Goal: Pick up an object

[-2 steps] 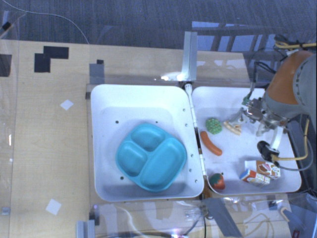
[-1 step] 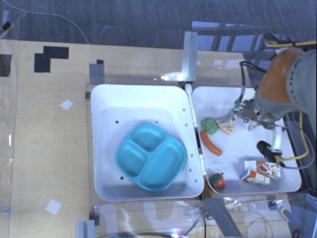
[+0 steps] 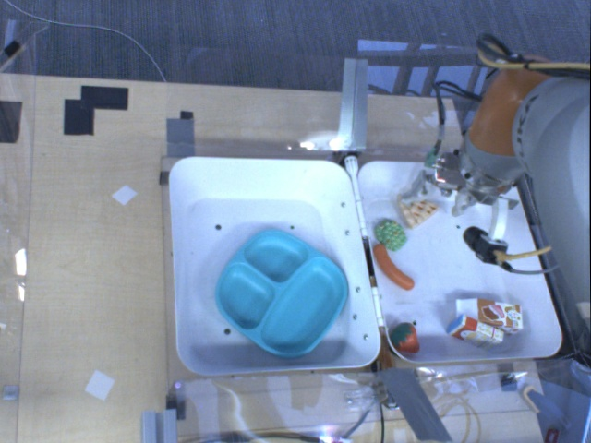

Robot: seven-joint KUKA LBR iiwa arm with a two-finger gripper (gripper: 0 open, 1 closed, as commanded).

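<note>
- end effector (image 3: pixel 441 179) hangs in the right bin (image 3: pixel 545 340), just above the waffle (image 3: pixel 418 211); its state i cannot tell.
- risk: closing beside the flat waffle, missing it.

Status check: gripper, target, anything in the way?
Gripper low in right bin, over waffle. Nothing seen held. Green ball and carrot close beside waffle.

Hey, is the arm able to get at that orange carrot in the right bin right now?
Probably yes. The carrot lies flat and uncovered in the right bin. The green item sits close at its upper end; the gripper hovers just beyond.
</note>
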